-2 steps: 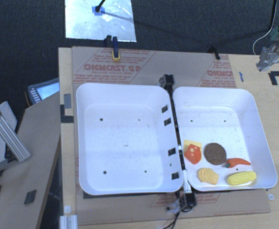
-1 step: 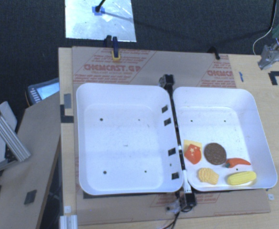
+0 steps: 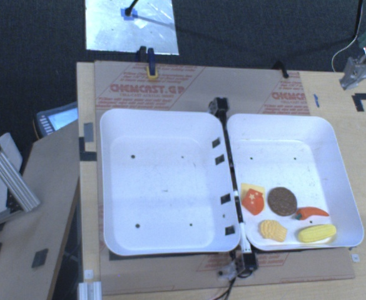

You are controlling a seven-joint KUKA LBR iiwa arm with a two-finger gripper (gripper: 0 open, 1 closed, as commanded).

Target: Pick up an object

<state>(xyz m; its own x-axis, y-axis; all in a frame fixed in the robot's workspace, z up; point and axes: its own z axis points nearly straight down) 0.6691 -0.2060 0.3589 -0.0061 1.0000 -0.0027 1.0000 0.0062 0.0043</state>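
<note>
White right bin (image 3: 276, 125), five items crowd its near edge, jaws' state cannot be told.

One camera sits high above my worktop (image 3: 333, 105) and looks down at a slant. It is far enough back to see both white bins (image 3: 164, 120) side by side, with the worktop's far edge at the top.

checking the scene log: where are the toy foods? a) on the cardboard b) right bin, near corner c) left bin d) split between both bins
b, the brown disc, corn and the others lie together in the right bin, in its near part.
</note>
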